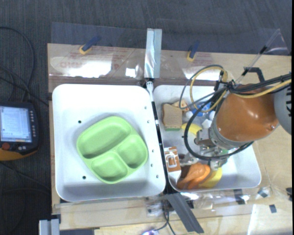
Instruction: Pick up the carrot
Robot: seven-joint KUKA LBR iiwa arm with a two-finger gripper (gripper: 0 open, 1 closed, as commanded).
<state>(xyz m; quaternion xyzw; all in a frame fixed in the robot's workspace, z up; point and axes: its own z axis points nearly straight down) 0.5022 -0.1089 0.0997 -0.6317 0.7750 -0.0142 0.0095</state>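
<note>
The grey, orange-banded arm's end effector (pixel 209 153) hangs low over the right white bin (pixel 250 173), above the orange carrot (pixel 193 174) lying by the front wall, apparently positioned for a grasp.

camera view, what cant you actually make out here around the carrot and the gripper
- Gripper fingers: hidden in the camera view under the arm's orange band and its cables.
- Carrot: its upper end is covered by the wrist, so contact cannot be judged.
- Yellow item beside the carrot: mostly covered, identity unclear.
- Right bin: the middle of its floor is blocked by the arm.
</note>
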